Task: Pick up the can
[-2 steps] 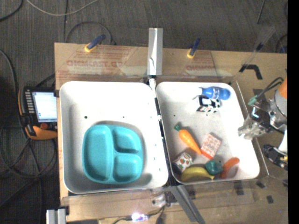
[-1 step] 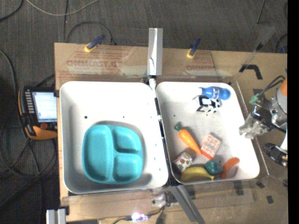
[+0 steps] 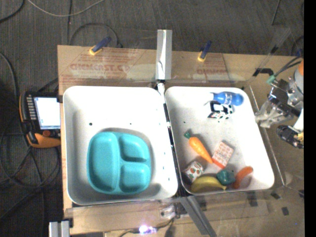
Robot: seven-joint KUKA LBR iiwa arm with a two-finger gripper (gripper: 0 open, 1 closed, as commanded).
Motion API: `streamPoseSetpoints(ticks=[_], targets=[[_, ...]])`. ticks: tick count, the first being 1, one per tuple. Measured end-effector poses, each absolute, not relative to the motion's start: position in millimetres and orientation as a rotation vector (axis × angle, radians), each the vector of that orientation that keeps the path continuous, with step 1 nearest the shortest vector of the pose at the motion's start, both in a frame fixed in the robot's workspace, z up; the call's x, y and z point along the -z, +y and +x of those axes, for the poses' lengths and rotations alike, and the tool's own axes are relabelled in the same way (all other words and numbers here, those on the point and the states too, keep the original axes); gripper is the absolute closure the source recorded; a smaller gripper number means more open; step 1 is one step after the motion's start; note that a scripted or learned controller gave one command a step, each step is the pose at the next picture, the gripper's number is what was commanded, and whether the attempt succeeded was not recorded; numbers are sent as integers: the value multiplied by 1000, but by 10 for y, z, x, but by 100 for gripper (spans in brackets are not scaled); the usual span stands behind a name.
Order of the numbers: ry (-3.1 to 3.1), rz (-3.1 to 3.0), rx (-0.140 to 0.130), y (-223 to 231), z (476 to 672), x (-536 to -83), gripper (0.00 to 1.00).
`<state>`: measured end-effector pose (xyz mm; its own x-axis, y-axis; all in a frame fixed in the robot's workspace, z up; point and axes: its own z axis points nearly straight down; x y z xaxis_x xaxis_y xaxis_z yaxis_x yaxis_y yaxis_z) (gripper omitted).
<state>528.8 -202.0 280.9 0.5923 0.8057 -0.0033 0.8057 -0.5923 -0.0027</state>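
A brown bench top (image 3: 123, 65) bears two shallow white bins, with dark grey carpet and loose cables around it. The left white bin (image 3: 74, 132) holds a turquoise plastic divided tray (image 3: 118, 162). The right white bin (image 3: 256, 152) holds a small white can with red and green print (image 3: 193, 170), lying near the bin's near-left corner, touching a yellow toy banana (image 3: 207, 183) and just beside an orange toy carrot (image 3: 200, 147). The two-finger gripper (image 3: 269, 113) hangs just outside the bin's right rim; whether it is wide or narrow cannot be told.
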Motion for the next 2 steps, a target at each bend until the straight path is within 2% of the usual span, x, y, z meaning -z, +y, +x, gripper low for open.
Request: streamPoseSetpoints(ticks=[1, 2], targets=[[-1654, -2667, -5, -1978, 4859, -1940, 100], [-1254, -2879, -8, -2154, 4995, -2394, 100]])
